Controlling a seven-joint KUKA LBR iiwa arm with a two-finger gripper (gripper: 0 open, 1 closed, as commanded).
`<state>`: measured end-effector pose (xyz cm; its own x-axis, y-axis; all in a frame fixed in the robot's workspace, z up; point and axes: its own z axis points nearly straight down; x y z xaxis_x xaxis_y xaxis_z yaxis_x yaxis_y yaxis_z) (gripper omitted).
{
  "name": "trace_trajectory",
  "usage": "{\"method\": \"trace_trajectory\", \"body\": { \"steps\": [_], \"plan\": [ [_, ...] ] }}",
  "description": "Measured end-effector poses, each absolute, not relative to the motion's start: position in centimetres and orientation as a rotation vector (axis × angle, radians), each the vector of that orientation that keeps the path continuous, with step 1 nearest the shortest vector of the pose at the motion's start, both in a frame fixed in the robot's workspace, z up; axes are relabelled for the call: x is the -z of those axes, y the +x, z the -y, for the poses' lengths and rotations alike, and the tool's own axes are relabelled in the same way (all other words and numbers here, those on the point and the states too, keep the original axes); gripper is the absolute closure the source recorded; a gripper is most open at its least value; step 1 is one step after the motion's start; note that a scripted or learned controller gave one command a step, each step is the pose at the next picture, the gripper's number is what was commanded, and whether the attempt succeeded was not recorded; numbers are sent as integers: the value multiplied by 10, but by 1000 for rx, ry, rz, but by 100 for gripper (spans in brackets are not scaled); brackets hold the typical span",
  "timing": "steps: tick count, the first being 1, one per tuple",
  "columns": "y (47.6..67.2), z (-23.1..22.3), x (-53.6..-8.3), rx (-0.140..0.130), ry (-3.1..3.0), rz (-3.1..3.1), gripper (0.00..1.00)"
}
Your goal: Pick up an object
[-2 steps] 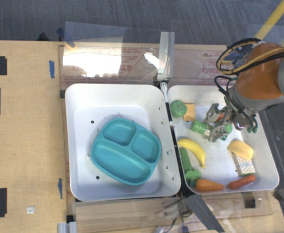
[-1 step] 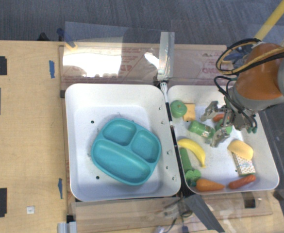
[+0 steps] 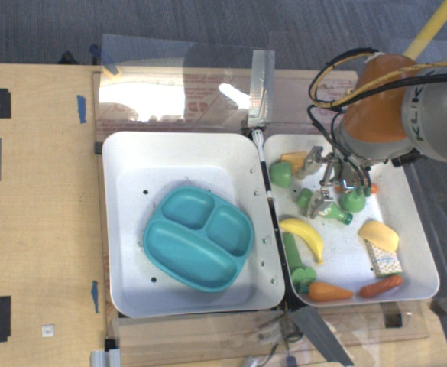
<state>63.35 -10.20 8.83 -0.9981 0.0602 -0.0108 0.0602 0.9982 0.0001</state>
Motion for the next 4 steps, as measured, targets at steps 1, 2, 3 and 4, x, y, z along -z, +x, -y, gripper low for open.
{"method": "trace_trajectory", "body": {
  "steps": [1, 2, 3, 4],
  "plan": [
    [637, 101, -103, 4, 91, -3115, 100],
    [664, 74, -272, 3, -58, -3117, 100],
    [662, 71, -306, 0, 82, -3128, 100],
    [589, 102, -251, 0, 142, -3137, 100]
  ]
}}
